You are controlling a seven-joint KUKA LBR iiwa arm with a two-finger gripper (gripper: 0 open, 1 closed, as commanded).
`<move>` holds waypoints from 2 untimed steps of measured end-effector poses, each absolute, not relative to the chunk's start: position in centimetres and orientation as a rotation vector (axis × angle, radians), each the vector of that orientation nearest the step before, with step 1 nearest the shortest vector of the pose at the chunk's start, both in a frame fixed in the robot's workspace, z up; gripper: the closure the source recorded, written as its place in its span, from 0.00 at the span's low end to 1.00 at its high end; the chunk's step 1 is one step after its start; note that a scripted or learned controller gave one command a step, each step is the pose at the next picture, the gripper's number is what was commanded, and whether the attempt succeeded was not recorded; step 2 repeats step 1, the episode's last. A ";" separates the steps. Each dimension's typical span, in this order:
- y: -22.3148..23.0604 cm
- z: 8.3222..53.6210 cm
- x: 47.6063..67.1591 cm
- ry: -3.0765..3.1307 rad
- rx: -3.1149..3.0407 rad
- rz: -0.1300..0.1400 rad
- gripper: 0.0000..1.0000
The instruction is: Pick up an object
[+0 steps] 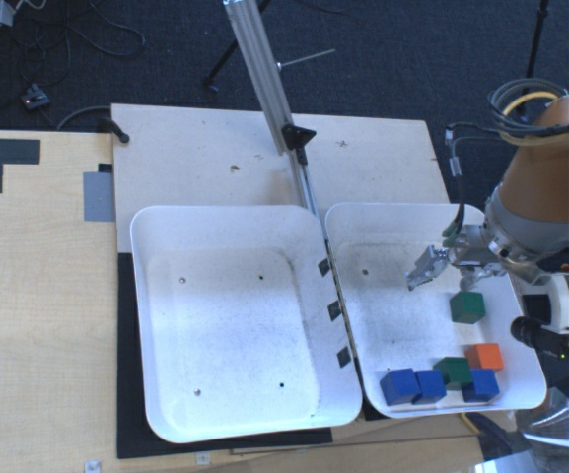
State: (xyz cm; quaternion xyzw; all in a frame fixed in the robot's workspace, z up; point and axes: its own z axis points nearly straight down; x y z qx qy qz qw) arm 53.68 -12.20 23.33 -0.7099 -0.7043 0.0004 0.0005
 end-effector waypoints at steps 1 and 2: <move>-20.8 20.5 54.7 -2.214 -2.229 0.008 0.00; -20.8 20.5 54.7 -2.214 -2.229 0.008 0.00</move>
